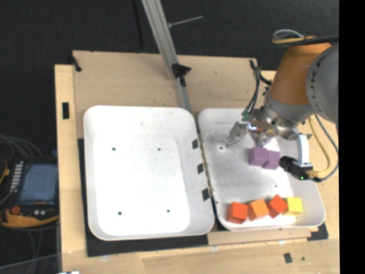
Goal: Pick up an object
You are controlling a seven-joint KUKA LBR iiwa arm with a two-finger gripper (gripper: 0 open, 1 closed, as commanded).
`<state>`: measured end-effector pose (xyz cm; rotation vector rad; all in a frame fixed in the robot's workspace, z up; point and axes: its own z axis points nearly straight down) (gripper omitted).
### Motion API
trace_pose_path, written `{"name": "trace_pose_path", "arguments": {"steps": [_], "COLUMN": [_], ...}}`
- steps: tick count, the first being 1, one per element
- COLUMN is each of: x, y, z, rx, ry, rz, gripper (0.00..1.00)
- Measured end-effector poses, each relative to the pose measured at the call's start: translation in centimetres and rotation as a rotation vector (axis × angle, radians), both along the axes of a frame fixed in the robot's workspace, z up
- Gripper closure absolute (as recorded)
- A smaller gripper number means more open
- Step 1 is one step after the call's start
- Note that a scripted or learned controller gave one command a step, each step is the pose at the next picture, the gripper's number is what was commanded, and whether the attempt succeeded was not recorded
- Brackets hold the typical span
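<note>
1. Now I look down from my one camera at the tabletop (pixel 131 79), which is light brown wood with two white bins on it, side by side.
2. I see the left bin (pixel 142 170) with a few small dark dots on its floor.
3. I see the right bin (pixel 239 170) with the blocks in it.
4. My arm (pixel 296 84) comes in from the right, grey with an orange part, and it hangs over the far end of the right bin.
5. My pincer (pixel 246 129) points down and to the left. One thin finger sticks out toward the left, but I cannot tell if the pincer is wide or narrow, and I see no block between its tips.
6. I see a purple block (pixel 264 157) on the bin floor, just beside the pincer and a bit nearer to me.
7. I see four more blocks in a row along the near wall of the right bin: a red-orange block (pixel 237 212), an orange block (pixel 258 209), a red block (pixel 277 205) and a yellow block (pixel 295 205). They sit close together, some touching.
8. I see a grey pole (pixel 162 39) slanting up from the tabletop behind the bins.
</note>
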<state>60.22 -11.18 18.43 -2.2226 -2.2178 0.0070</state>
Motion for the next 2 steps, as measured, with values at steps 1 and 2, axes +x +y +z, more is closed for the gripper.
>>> {"name": "trace_pose_path", "arguments": {"steps": [1, 2], "x": [0.4, 0.6], "y": [0.6, 0.5], "z": [-5.8, -4.3], "rx": [0.001, 0.001], "ry": [0.0, -0.008], "rz": [-0.001, -0.009], "gripper": [0.0, 1.0]}}
